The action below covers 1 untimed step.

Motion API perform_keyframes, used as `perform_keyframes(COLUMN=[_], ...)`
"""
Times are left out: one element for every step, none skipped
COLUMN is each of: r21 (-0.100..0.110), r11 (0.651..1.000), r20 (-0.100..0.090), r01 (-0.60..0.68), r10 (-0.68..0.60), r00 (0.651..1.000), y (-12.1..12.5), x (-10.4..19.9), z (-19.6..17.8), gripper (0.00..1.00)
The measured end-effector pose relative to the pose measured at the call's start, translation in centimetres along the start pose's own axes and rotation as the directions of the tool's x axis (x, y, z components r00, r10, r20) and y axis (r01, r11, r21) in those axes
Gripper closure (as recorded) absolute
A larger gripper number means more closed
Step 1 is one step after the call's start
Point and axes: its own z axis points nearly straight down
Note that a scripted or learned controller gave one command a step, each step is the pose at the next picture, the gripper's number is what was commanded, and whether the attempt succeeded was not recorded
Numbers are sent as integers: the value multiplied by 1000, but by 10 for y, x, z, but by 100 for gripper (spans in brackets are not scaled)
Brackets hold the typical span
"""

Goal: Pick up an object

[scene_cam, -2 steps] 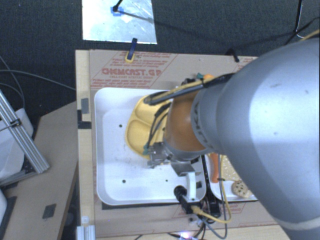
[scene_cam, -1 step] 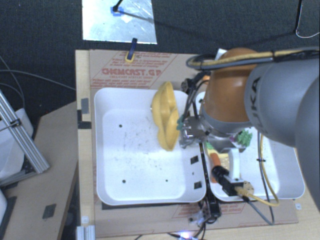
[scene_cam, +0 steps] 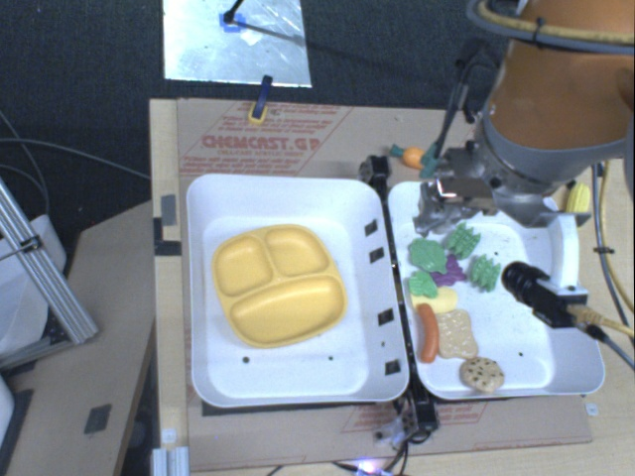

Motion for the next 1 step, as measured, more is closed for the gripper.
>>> perform_keyframes(r21=[15], r11=[1000], r20=[-1], r01=[10], r10=[-10], r00=[1000], y=[-1], x=[98], z=[-35], gripper=[100])
